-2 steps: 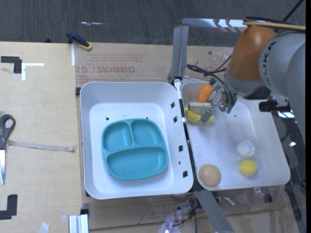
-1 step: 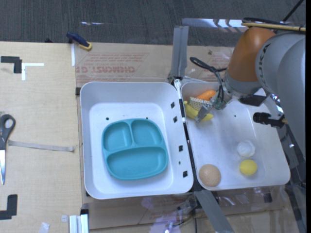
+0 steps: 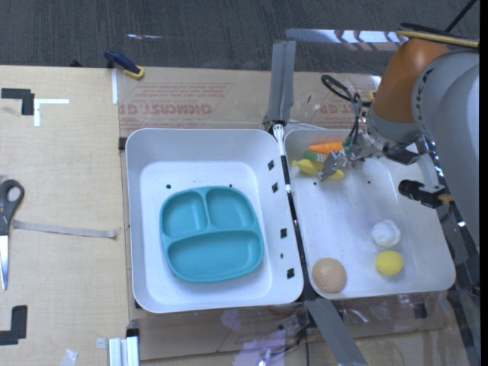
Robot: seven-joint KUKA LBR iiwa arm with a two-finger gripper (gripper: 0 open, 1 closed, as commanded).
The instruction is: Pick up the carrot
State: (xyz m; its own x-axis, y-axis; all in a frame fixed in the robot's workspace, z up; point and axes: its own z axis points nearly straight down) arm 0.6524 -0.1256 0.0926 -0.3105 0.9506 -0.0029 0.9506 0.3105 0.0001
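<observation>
An orange carrot (image 3: 327, 148) lies near the back left corner of the right bin (image 3: 358, 219), beside a yellow and green item (image 3: 307, 165). My gripper (image 3: 333, 166) reaches down from the right into that corner, its tips just in front of the carrot and next to the yellow item. The carrot sits on the bin floor, not between the fingers.
The left bin (image 3: 145, 204) holds a teal divided plate (image 3: 212, 233). In the right bin's front part sit a tan egg-shaped object (image 3: 329, 274), a yellow ball (image 3: 390, 263) and a small white object (image 3: 386, 233). Scissors (image 3: 8, 219) lie on the bench at far left.
</observation>
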